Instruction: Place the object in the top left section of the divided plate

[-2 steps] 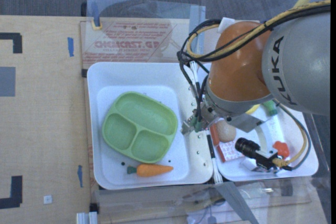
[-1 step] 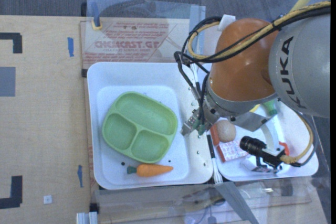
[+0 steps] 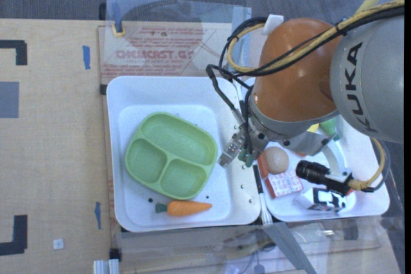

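A: Gripper (image 3: 234, 151) status?

B: Sits over the rim between the two bins, under the orange wrist. Can't tell if it's released or clenched. I see nothing in it.

A: Where's the object?

B: Not certain which one is meant. Closest is the egg (image 3: 277, 160), just beside the gripper on its right-bin side, loose. A red-and-white card (image 3: 283, 185) lies touching or almost touching the egg, a bit further out. On the other side, the carrot (image 3: 188, 207) lies in the left bin (image 3: 115, 138), near the gripper, just off the plate's lower edge.

A: Target?

B: The divided plate (image 3: 136, 171) is near, on the gripper's left-bin side, and sits rotated. The big compartment (image 3: 174, 135) spans the top, with two small ones below. I'd take that big one's left end as top left.

A: Advice?

B: Centre on the object before closing. The egg is round and will likely roll. Keep clear of the card. Lift above the bin rim, cross over, and release low inside the compartment so it doesn't bounce over the divider.
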`<state>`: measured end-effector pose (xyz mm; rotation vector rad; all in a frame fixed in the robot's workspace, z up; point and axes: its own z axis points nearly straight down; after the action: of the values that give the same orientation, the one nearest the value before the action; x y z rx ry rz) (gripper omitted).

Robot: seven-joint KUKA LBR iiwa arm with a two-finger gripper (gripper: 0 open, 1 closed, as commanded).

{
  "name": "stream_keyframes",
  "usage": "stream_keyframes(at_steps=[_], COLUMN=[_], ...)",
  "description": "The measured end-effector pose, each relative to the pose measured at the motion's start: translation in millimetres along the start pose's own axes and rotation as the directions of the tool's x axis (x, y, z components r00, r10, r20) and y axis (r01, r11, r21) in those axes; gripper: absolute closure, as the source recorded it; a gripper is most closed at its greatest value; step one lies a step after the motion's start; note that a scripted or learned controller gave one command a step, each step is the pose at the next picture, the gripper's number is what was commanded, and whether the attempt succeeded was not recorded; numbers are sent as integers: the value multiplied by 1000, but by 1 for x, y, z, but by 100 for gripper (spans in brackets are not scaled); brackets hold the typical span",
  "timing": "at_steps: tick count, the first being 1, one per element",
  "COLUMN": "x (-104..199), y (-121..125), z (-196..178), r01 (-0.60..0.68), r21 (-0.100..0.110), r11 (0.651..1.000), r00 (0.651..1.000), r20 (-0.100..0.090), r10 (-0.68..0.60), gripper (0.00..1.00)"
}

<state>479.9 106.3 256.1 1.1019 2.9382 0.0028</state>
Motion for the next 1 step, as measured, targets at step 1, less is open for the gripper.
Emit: stream_keyframes(at_steps=[1], x=[10], y=[11], z=[6], r01=[260], r21=[1], r11=[966], r00=[966], r20=[-3], r10=[-260], gripper=[100])
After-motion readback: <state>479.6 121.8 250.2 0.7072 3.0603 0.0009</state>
